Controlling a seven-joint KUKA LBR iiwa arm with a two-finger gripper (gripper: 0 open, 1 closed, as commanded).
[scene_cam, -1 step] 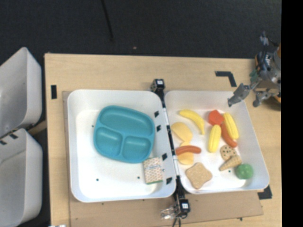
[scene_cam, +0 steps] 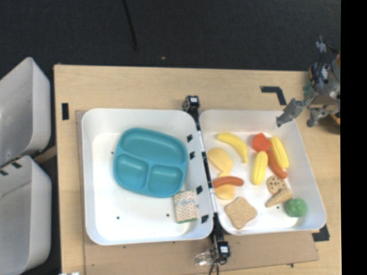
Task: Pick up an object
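Even overhead light, soft shadows, bright white bins (scene_cam: pixel 92 153), slightly soft focus, dark background

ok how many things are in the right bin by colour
yellow: 4 (banana, two corn cobs, a pale round piece)
red or orange: 3
tan or brown: 4 (bread slice, cracker, wedge, small piece)
green: 1
total: 12
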